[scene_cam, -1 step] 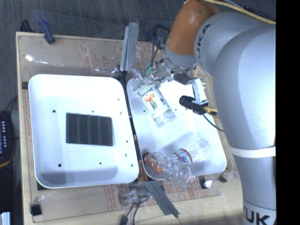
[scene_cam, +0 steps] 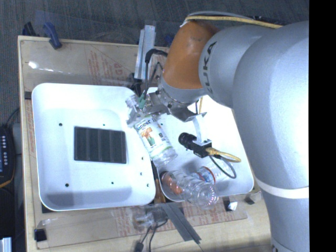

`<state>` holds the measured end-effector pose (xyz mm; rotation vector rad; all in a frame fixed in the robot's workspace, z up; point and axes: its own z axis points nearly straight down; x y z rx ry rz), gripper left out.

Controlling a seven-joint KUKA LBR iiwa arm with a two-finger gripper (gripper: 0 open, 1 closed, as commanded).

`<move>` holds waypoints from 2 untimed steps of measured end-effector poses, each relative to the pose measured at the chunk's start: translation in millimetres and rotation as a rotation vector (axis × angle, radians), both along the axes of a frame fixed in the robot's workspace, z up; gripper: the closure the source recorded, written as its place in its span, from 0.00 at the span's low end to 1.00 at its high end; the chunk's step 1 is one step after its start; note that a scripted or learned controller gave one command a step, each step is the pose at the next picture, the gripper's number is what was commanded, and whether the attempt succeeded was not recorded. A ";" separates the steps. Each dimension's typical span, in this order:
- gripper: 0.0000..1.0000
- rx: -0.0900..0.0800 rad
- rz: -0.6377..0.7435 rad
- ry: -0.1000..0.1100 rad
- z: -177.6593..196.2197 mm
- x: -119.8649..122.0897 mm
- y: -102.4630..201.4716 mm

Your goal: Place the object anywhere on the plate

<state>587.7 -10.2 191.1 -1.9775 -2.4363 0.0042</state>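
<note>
The arm leans in over the right bin, and its hand sits at the neck of a clear plastic bottle with a printed label. The bottle lies tilted over the seam between the two bins, cap end up by the hand. I cannot tell whether it is gripped. A second, crumpled bottle rests in the right bin's near corner. The dark plate lies flat in the left bin, well apart from the bottle. So I'd judge the placing is yet to be done.
</note>
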 end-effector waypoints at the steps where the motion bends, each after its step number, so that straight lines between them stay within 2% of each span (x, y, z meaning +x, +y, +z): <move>1: 1.00 0.000 0.140 0.001 -0.7 -45.0 72.3; 2: 1.00 0.000 0.247 -0.002 24.5 -13.3 33.4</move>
